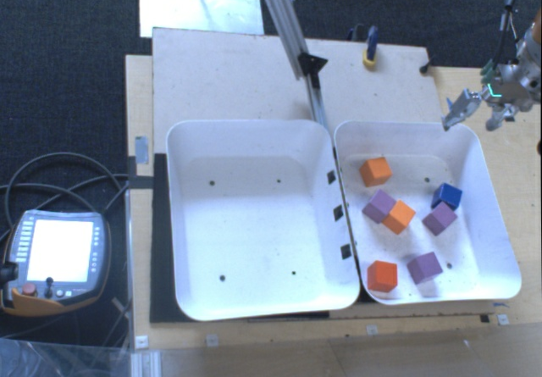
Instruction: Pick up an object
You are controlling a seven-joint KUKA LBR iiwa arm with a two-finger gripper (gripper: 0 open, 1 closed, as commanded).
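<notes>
Camera view. Nearest the lens, at the frame's 6 o'clock, the bench's front edge (339, 341); at 8 o'clock a teach pendant (55, 261) with cable.

Left bin (182, 197) has bare floor. Right bin (495, 223) holds seven blocks: orange cube (375, 171) toward 12 o'clock, blue cube (447, 196) at 3, purple cube (378, 206) touching another orange cube (400, 217) mid-bin, purple cube (439, 218) beside them, orange cube (382, 275) and purple cube (424, 267) at 6.

Gripper (476, 110) hangs above the right bin's 1 o'clock corner, fingers spread apart, nothing between them.

Progress: no block lifted; target choice, descent, closing and lift all remain, by my reading.

Hard to read: the arm is cut off at the right edge; gripper height uncertain.
</notes>
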